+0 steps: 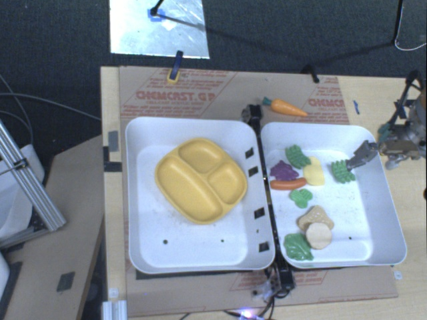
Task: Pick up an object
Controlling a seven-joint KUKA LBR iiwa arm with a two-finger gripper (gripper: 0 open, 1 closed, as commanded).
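Camera view has the gripper [355,159] in the right bin [383,199], fingers slightly apart beside a small green leafy toy [343,171] that looks light, rigid and a little slick, probably best pinched across its narrow body.

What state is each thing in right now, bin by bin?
Yellow divided plastic plate: lying flat in the left white bin, compartments bare.
Two-finger gripper: low over the right white bin, beside the green toy leaf.
Orange toy carrot: lying on the cardboard outside the bins.
Toy food pieces: loose in the right bin.
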